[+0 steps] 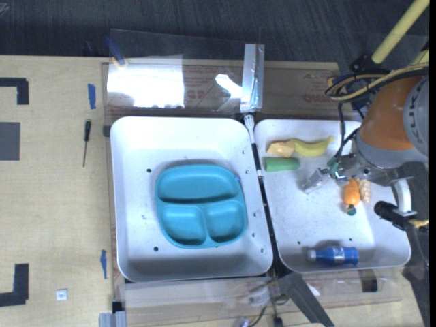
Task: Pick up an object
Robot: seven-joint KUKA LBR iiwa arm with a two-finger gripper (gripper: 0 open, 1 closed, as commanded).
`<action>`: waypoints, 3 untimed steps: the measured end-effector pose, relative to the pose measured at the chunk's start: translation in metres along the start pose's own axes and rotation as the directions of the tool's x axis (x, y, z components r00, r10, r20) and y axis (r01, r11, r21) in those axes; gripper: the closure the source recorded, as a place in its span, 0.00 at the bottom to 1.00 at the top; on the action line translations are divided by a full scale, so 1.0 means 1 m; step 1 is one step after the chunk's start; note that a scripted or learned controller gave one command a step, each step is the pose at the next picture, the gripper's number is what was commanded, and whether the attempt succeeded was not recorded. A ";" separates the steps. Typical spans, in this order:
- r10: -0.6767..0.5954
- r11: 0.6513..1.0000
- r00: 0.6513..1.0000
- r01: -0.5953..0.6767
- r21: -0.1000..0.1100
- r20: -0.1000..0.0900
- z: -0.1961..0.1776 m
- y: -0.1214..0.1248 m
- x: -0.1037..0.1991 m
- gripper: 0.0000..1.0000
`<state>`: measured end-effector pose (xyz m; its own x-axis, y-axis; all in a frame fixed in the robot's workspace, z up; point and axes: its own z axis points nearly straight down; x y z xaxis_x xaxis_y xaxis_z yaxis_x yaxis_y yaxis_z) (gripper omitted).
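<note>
My claw [319, 179] hangs low in the right bin [293, 230], near the banana [306, 146] and green block [281, 163]; whether it's clenched, I cannot tell.

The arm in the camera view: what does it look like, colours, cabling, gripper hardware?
A grey arm with a broad orange band above the wrist. Yellow and black cables loop beside it. The gripper is small, silvery metal, mounted on a darker grey wrist block. Its finger detail is too small to describe.
</note>
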<state>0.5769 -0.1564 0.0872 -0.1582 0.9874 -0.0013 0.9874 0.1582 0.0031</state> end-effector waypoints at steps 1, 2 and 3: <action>0.168 0.986 0.986 -0.168 -0.001 0.000 0.000 -0.001 0.009 0.00; 0.294 0.956 0.956 -0.294 -0.001 0.001 -0.057 -0.017 -0.026 0.00; -0.037 0.999 0.999 0.037 -0.002 0.001 0.000 -0.025 -0.010 0.00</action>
<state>0.5535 -0.1698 0.0870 -0.1949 0.9808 -0.0023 0.9808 0.1949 0.0053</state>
